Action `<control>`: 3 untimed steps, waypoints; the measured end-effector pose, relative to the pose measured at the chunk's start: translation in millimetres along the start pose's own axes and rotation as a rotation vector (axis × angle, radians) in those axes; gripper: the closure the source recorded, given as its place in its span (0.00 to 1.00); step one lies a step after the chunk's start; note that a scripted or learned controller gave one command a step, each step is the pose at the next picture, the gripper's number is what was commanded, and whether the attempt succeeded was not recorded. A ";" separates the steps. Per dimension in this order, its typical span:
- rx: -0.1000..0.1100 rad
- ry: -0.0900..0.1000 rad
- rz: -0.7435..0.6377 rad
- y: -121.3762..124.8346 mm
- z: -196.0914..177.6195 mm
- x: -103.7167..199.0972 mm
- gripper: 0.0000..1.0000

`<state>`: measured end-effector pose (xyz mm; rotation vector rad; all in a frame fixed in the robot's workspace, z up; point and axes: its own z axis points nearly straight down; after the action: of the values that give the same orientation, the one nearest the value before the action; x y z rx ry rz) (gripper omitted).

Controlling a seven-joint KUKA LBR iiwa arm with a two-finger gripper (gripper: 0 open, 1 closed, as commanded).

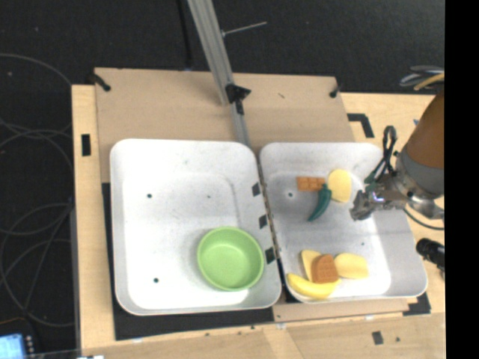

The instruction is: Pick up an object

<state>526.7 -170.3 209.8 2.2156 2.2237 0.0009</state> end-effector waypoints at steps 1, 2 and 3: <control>-0.004 0.000 -0.002 6.2 -44.9 3.0 1.00; 0.000 0.003 -0.004 3.2 -49.6 50.2 1.00; 0.001 0.001 -0.002 9.0 -37.1 98.8 1.00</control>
<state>535.2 -71.4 246.8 2.2143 2.2273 0.0010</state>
